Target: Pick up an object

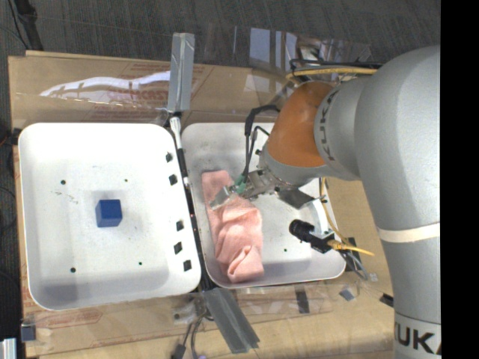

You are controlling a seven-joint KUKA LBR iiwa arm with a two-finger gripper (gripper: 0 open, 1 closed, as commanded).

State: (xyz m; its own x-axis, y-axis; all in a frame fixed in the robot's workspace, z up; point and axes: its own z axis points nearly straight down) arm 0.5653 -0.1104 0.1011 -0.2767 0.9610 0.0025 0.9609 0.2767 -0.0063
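A robot lab: KUKA arm (389, 163) over taped white bins (45, 200) on cardboard (90, 88).

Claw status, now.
Claw: down at the pink cloth in the right bin; open or closed cannot be told, and no grip on the cloth is visible.

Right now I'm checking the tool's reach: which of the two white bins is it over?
The right bin, holding the pink cloth; the left bin holds a blue block.
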